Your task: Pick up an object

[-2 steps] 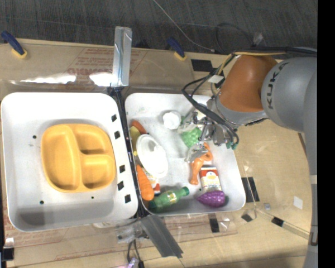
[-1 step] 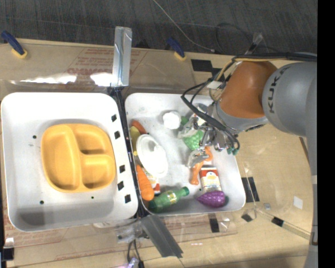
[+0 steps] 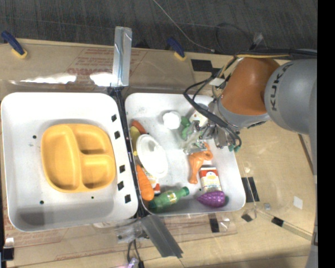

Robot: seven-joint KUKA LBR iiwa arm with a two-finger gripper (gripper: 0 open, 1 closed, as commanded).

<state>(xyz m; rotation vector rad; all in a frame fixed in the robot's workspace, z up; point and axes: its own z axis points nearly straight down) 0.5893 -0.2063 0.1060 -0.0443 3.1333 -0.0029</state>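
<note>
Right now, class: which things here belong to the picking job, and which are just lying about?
Job: gripper; right bin holding purple grapes, green bottle, carrot, white bowl, small jar.

Lying about: left bin, yellow divided tray, blue clamps.

Count at this frame. White bins: 2, a left bin (image 3: 11,149) and a right bin (image 3: 156,102). Left bin contents: 1 yellow divided tray (image 3: 78,155), with 3 compartments visible. Right bin contents, as far as separable: 1 white bowl (image 3: 151,154), 1 small white round piece (image 3: 171,119), 1 carrot (image 3: 144,184), 1 green bottle (image 3: 168,198), 1 purple grape bunch (image 3: 211,198), 1 white-labelled bottle with red cap (image 3: 210,178), 1 orange toy piece (image 3: 197,161), 1 green item (image 3: 186,128) partly hidden under the arm. Further small items along the divider wall: count uncertain. Blue clamps on the far bench edge: 2, one left (image 3: 14,43) and one right (image 3: 176,47).
</note>
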